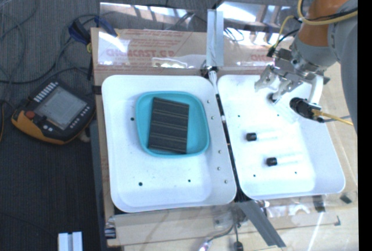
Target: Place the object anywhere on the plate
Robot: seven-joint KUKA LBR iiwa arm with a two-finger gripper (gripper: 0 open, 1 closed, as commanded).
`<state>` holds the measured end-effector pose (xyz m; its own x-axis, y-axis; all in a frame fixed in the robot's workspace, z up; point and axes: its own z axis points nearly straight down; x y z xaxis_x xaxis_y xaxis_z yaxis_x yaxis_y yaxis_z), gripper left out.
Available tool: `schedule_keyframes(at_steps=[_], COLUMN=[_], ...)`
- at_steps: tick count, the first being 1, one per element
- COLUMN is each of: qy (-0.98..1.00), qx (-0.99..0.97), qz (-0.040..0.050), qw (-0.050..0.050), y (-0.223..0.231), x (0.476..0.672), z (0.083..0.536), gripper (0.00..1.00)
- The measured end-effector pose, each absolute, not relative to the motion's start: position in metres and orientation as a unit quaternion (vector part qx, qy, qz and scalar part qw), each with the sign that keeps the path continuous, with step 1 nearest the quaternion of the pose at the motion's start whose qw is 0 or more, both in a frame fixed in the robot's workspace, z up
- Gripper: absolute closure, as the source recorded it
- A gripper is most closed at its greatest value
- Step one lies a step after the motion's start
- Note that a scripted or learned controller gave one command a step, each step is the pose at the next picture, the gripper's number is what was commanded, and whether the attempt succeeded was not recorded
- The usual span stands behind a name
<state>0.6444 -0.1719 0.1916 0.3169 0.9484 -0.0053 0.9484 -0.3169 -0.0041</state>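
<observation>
Bench with two white bins: dark ribbed block (pixel 168 125) lies on blue plate (pixel 197 142), left bin (pixel 168 194). Block probably stiff, light; best taken across its narrow sides. Gripper (pixel 278 88) above right bin (pixel 290 180), fingers apart, clamping nothing.

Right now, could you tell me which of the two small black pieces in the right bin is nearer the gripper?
The upper-left black piece; the other piece lies lower, farther from the gripper.

The blue plate (pixel 199 138) sits mid left bin (pixel 168 194), almost covered by a dark block (pixel 169 125). In the right bin (pixel 325 177), two small black pieces (pixel 251 137) lie mid-floor; its front has room.
</observation>
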Motion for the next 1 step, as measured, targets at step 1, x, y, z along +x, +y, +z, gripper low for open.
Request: schedule_keyframes(at_steps=[1], qy=[-0.584], qx=[-0.811], qz=[0.0031], qw=[0.0], y=[-0.1719], x=[0.6445], z=[0.1919], gripper=[0.0])
